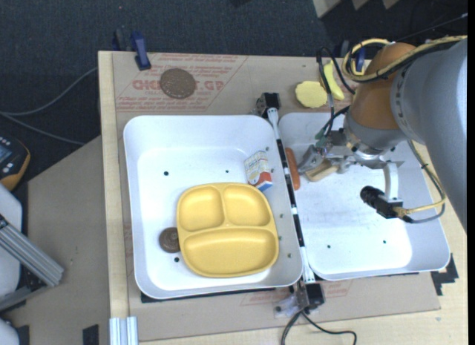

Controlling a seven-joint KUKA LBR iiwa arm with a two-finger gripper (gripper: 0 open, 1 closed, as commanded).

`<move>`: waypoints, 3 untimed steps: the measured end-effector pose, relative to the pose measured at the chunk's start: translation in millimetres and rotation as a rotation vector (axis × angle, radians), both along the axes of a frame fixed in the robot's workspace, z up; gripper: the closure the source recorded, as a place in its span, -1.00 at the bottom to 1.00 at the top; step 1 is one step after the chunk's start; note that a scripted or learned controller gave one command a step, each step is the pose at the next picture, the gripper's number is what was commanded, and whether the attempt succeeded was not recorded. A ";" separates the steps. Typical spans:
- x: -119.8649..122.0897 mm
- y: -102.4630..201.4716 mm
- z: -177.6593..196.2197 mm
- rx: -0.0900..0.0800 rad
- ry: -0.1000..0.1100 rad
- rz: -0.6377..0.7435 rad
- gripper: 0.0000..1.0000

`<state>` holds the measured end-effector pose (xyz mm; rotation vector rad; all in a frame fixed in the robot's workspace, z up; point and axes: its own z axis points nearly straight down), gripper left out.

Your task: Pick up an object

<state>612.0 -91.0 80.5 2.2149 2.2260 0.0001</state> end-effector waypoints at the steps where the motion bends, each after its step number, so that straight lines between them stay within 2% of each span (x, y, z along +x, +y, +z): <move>1: 57.2 -6.7 4.8 -0.001 -0.006 -0.002 -1.00; 2: 33.3 -0.2 4.3 0.002 0.005 -0.006 -1.00; 3: 34.8 -0.2 15.1 0.000 0.000 -0.004 1.00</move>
